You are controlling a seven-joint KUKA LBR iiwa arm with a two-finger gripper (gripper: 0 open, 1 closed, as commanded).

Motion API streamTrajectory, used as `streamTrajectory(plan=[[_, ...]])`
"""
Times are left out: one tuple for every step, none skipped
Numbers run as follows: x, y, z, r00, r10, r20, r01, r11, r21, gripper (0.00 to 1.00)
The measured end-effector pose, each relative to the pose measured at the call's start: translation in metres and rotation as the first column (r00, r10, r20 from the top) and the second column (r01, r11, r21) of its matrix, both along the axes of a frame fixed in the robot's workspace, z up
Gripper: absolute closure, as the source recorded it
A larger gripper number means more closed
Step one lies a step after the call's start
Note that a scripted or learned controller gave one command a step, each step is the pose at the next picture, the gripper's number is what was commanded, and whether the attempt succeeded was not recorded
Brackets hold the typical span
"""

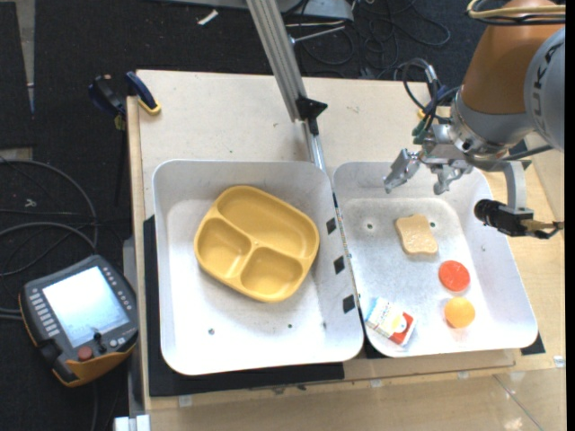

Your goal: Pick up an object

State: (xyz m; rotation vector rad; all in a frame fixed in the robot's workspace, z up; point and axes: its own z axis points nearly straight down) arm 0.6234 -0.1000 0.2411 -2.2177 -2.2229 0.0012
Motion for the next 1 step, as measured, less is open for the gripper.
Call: streamTrajectory(plan=[[0.0000,0.0000,0.0000,1.000,0.000,0.000,0.000,1.000,0.000,0.00]])
